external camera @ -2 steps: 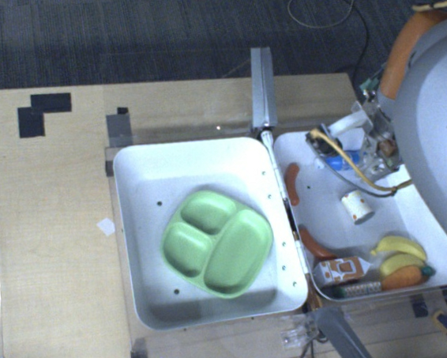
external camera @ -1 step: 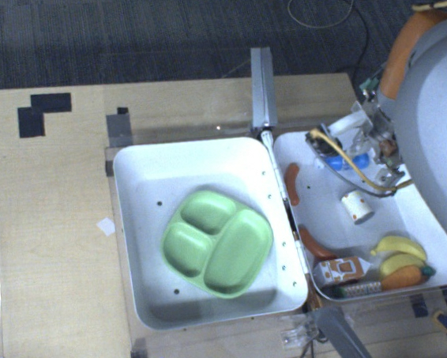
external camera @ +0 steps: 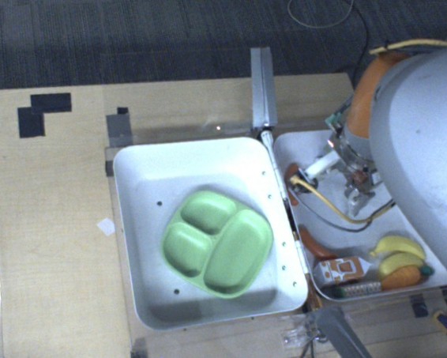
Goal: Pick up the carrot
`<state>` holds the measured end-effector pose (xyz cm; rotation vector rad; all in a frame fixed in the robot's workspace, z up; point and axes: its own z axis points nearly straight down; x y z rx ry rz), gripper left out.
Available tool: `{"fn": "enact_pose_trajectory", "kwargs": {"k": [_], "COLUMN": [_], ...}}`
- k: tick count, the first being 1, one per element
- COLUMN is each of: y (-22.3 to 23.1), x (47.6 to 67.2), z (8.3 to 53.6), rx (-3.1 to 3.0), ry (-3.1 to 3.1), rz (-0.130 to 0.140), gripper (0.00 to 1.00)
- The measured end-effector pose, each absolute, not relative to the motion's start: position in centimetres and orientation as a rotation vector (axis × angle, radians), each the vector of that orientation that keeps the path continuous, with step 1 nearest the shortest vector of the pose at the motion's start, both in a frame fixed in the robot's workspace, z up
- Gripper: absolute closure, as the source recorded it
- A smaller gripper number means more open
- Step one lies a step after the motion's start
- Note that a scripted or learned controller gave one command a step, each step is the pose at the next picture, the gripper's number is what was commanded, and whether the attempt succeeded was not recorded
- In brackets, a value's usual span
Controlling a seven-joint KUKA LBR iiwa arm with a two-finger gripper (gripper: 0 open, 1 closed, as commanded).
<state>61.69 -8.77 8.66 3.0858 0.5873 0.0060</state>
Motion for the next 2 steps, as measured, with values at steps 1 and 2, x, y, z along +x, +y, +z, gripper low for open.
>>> {"fn": "enact_pose_trajectory", "kwargs": {"k": [1,2], "y": [-8.6,1.0], "x": [61.8,60.5], "z": [9.5,18.6], "rx": [3.082,3.105], "ry": [0.603,0.481], "rz": [0.004,0.008], "gripper": [1.00,1.00]}}
